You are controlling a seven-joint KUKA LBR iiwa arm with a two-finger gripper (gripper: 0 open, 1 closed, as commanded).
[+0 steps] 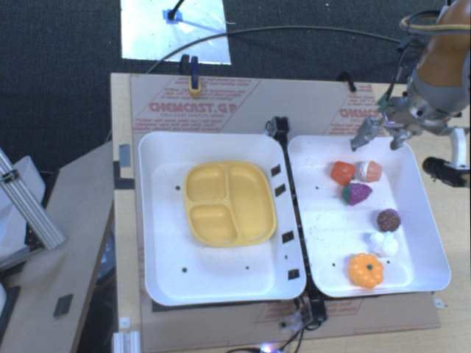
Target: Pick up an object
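Camera view, looking down at a slant on a tan bench bearing two shallow white plastic bins side by side.

Left bin: holds one yellow three-compartment plastic plate, lying flat near the middle. Bare white floor runs all round the plate, widest along the near edge and the left wall.

Right bin: holds six small items, all in its right half. An orange-red rounded toy sits touching a white-and-orange striped piece; just below them lies a magenta bumpy berry-like toy. Further toward the near edge come a dark maroon knobbly ball, a white lumpy piece just beside it, and an orange toy pumpkin close to the near wall. The bin's left half, along the divide between the bins, is open floor.

Two-finger gripper: at the far right corner of the right bin, above its rim, fingers spread apart with nothing between them. It stands apart from the orange-red toy and the striped piece, which are the nearest items. The grey arm with its orange band enters from the right.

Writing: a brown sheet under the bins carries red print, repeated at angles, that seems to read "CHEMCAST GP"; smaller lines are too fine to read.

Other: a blue-and-yellow clamp at the sheet's far edge; a shiny square panel on the dark floor beyond.
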